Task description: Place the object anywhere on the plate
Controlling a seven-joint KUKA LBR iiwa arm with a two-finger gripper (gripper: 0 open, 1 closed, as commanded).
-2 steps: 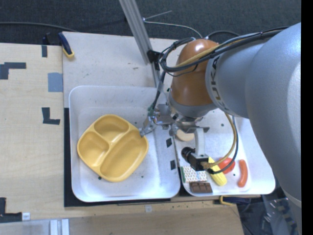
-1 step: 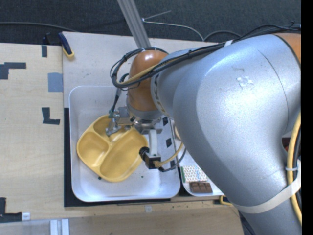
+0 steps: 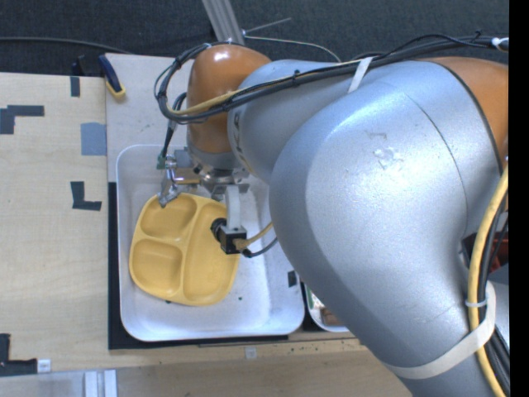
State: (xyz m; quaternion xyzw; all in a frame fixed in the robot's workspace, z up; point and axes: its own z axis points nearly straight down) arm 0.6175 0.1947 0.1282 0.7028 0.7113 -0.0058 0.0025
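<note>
A yellow plate point(image 3: 178, 255) with three compartments lies in the left white bin point(image 3: 136, 313), towards its left side. My gripper point(image 3: 169, 184) hangs over the plate's far edge, close to the rim, below the orange band of the wrist. Its metal tip is small and partly hidden by the wrist. I see nothing resting in the plate's compartments. The big grey arm covers the right half of the view and hides most of the right bin.
A sliver of the right bin point(image 3: 318, 317) peeks out under the arm, with something brownish in it. A small dark piece point(image 3: 292, 278) sits by the left bin's right wall. Beyond the bin's far left corner lies a blue and yellow tool point(image 3: 112, 76).
</note>
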